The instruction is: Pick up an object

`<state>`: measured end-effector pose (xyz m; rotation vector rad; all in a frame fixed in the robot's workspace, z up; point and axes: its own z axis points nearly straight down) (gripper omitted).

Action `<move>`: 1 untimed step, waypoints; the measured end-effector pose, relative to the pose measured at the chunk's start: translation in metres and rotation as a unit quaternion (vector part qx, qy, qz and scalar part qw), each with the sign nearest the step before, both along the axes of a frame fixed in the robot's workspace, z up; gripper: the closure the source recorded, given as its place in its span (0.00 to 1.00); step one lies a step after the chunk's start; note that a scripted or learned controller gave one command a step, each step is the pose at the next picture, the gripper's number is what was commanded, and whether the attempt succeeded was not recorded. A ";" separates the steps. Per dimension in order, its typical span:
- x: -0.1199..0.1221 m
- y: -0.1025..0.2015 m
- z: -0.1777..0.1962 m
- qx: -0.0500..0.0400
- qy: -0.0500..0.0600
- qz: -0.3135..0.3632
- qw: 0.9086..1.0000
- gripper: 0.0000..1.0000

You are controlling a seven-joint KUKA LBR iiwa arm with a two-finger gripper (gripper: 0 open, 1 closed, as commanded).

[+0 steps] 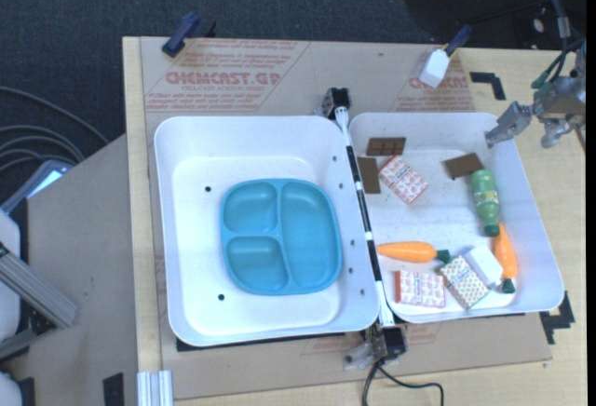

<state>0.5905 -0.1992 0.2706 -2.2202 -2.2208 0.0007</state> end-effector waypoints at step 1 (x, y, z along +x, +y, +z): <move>0.001 -0.025 -0.093 0.000 0.001 -0.001 1.000 0.00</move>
